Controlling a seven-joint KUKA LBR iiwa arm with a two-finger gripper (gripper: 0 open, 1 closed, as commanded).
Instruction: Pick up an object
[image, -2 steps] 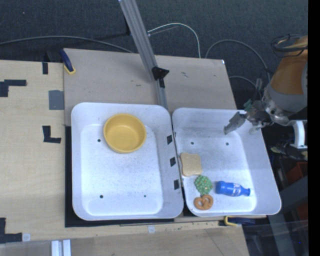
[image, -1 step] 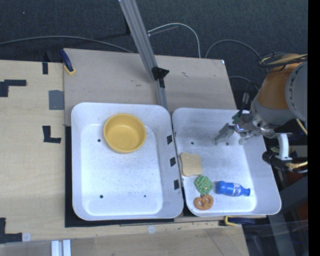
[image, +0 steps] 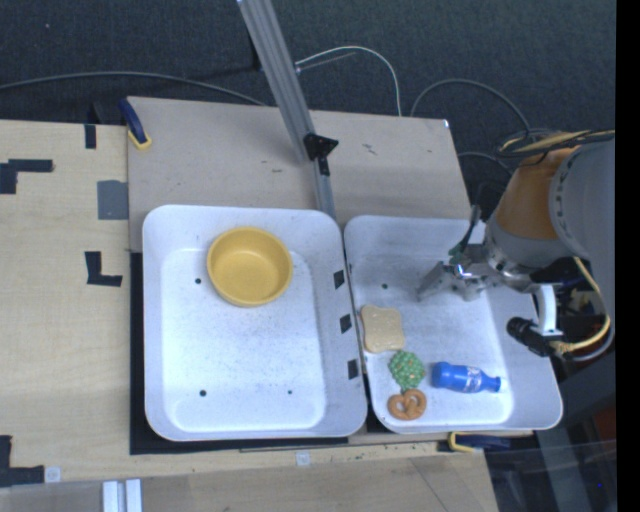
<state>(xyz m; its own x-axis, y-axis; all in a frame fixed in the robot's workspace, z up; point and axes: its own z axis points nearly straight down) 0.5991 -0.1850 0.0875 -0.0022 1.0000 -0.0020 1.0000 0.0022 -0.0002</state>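
I see the blue bottle (image: 464, 378) lying on its side in the right bin (image: 440, 240) — my hand (image: 440, 283) hovers above it, fingers apart, gripping nothing.

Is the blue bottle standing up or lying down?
Lying down. The bottle rests on its side on the floor of the right bin, its length running left to right, beside the green toy.

Even, soft overhead light — the white bins (image: 240, 415) glow without harsh glare, shadows stay faint. The picture is slightly grainy and soft, darker toward the floor edges.
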